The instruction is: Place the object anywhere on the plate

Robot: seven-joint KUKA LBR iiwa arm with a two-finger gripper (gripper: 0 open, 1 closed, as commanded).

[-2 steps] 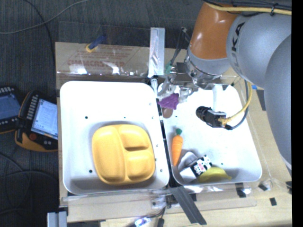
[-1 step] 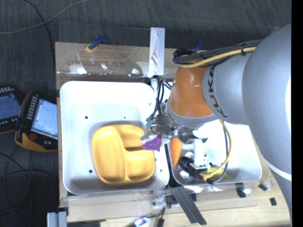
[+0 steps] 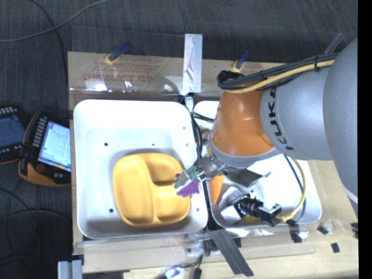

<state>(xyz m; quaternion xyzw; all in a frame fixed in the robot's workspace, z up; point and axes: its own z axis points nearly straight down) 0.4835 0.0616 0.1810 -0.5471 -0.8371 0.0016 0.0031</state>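
Over the yellow plate's (image 3: 148, 188) right rim, gripper (image 3: 190, 179) fingers clamp a small purple object (image 3: 187, 189), positioned for release onto it.

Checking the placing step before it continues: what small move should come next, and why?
Probably ease the end effector slightly further left, then release: the purple object at its tip hangs right at the yellow plate's right edge, near the bin wall.
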